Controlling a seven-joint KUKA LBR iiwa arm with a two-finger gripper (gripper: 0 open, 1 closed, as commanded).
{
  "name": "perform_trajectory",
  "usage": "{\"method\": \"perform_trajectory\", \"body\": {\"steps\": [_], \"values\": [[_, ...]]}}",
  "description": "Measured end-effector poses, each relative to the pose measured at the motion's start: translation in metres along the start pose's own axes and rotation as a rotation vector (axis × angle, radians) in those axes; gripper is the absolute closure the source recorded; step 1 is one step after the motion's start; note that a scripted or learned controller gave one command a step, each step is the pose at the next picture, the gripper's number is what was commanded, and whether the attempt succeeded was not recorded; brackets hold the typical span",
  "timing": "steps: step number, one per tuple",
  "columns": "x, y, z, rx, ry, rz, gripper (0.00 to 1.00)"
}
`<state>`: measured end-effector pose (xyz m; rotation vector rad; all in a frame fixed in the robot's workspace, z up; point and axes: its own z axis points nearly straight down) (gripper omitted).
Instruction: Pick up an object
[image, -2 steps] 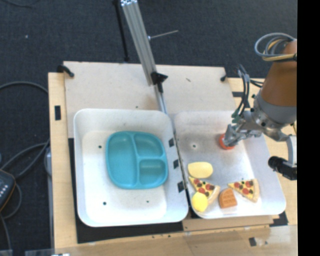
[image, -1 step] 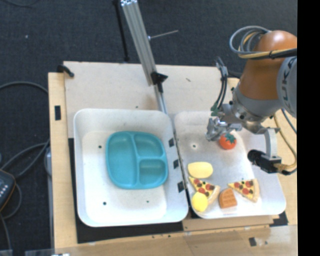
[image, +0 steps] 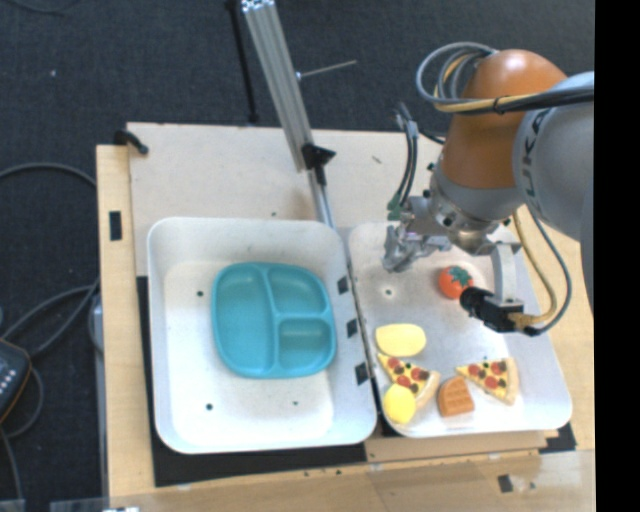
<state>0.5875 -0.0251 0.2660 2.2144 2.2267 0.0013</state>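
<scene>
Looking down at a slant on a pale wooden bench (image: 200, 170) with two shallow white bins side by side.

In the left bin (image: 180, 400): a teal divided plate (image: 270, 320), lying flat near the middle, three compartments.

In the right bin (image: 535, 365): a scatter of toy food. Toward the far side, a small orange-red tomato (image: 455, 282) with a green top. Nearer the front, a yellow oval piece (image: 400, 340), and just below it a pizza slice (image: 410, 378), touching or nearly touching. Just beside that slice's tip, at the front left corner, a round yellow lemon (image: 398, 405). To the right of these, an orange-brown bread piece (image: 456, 398) and a second pizza slice (image: 492, 378), close together, near the front edge.

Reaching in from the right: a grey arm (image: 555, 150) with a large orange band (image: 490, 120) above the wrist, looped with cables. At its end, the gripper (image: 396, 252), pointed down over the far left corner of the right bin, above bare white floor. Near the tomato, to its left, but not touching it; well apart from the pieces at the front. Cannot tell how wide the gripper stands open. Nothing visibly held in it.

Behind the bins, a slanted aluminium pole (image: 285, 90) rising from the bench.
</scene>
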Motion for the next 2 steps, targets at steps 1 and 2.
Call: {"method": "perform_trajectory", "body": {"steps": [1, 2], "values": [[0.052, 0.018, 0.017, 0.000, 0.000, -0.001, 1.00], [0.107, 0.036, 0.016, -0.001, 0.002, -0.002, 1.00]]}}
